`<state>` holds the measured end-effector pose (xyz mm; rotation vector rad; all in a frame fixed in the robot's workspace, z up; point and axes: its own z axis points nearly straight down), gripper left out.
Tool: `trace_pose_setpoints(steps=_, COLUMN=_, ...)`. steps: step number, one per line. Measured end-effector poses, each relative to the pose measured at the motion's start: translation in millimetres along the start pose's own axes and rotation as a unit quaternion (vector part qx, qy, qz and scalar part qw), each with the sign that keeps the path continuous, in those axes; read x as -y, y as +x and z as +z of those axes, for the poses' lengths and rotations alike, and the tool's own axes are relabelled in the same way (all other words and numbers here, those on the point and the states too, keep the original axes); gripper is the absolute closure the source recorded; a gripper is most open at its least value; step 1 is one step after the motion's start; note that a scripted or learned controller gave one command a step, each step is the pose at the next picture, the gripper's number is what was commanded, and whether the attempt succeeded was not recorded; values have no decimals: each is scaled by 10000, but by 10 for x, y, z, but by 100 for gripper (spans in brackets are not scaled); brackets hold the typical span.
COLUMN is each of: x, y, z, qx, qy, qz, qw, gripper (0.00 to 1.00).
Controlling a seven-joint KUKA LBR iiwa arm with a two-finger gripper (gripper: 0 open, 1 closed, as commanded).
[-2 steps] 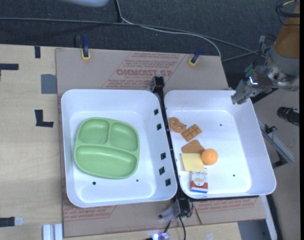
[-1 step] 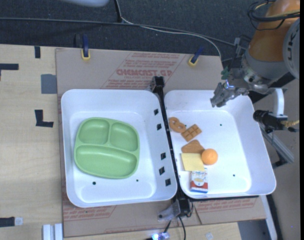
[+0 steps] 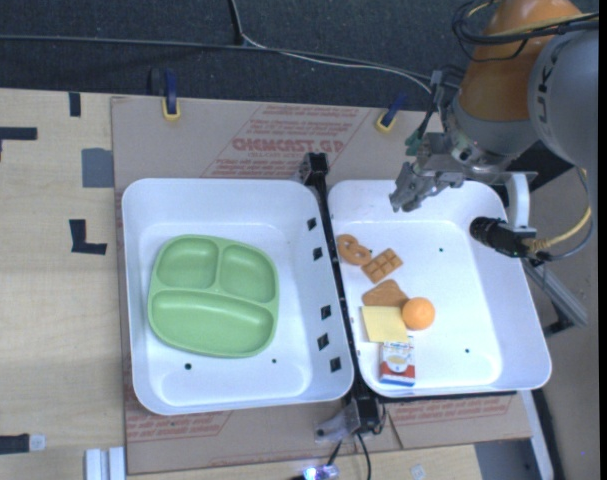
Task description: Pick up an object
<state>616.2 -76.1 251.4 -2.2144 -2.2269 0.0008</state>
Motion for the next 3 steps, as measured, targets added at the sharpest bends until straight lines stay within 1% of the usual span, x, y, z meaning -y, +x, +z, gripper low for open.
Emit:
trace_pose_setpoints(steps=1, x=-57, y=489, z=27, qx=2, qy=0, qz=1, qw=10000, gripper=100)
trace_pose_setpoints(steps=2, x=-64, y=1037, z=167, qx=4, qy=10, qz=4, qw=10000, gripper=100)
trace_pose_setpoints(steps=3, x=-13, y=1556, z=103, qx=-3, qy=2, qz=-5, qw=10000, gripper=100)
